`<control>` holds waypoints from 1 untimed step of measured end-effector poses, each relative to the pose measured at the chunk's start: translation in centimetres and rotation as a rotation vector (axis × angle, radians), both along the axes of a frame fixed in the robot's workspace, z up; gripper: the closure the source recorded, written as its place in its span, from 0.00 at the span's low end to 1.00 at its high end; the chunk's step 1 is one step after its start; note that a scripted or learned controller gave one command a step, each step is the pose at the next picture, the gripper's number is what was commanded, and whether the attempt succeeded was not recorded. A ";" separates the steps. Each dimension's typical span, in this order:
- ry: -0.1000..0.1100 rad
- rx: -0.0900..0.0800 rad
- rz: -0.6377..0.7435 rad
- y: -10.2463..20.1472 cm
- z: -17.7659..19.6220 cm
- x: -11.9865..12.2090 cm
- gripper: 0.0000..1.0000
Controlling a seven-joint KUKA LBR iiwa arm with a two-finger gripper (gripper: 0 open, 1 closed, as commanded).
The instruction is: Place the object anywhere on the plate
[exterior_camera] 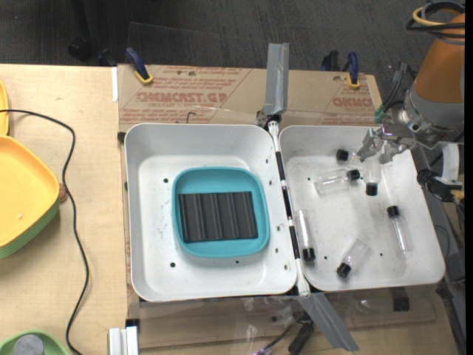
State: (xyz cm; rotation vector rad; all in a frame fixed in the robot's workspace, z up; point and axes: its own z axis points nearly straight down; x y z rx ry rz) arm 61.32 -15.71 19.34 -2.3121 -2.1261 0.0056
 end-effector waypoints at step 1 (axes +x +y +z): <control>0.000 0.000 0.000 0.0 0.0 0.0 0.00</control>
